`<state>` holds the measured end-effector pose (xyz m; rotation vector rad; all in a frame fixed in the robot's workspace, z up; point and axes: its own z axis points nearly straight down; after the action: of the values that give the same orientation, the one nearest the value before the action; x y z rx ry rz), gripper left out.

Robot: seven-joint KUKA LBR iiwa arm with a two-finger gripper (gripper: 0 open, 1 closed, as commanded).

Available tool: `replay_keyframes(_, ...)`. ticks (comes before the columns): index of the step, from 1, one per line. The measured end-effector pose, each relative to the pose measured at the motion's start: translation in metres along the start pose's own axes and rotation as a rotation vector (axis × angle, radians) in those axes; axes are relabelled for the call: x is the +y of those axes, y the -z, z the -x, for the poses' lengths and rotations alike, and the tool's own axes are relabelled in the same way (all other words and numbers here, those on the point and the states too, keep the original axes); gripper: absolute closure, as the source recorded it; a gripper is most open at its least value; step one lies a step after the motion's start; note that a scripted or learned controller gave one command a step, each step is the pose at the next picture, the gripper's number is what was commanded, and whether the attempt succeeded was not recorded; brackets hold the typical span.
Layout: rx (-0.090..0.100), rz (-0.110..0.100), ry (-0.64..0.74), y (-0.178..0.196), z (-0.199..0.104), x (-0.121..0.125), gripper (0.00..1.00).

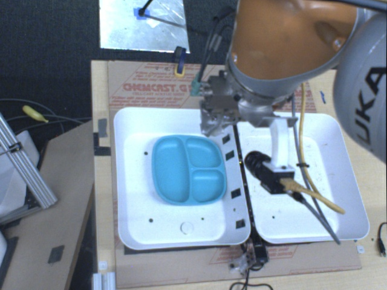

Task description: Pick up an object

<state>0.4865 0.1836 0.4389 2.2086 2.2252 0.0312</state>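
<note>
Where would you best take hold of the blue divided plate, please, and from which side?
Probably its raised rim at the upper-right corner, coming straight down from above. The blue divided plate lies flat in the left bin and looks too wide to span, and that corner sits nearest the gripper.

Right bin (341, 180) partly behind arm (284, 35)

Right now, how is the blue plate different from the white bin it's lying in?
The blue plate is bright blue; the left bin is white. The blue plate is smaller and lies flat inside the left bin, with bare floor around it. The blue plate is split into three compartments, while the left bin is one open space. Both are shallow, with raised rims and rounded corners.
</note>
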Motion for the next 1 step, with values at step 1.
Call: replay_keyframes(1, -0.008, -0.009, -0.012, 0.0586, 0.0632, 0.0011, 1.00)
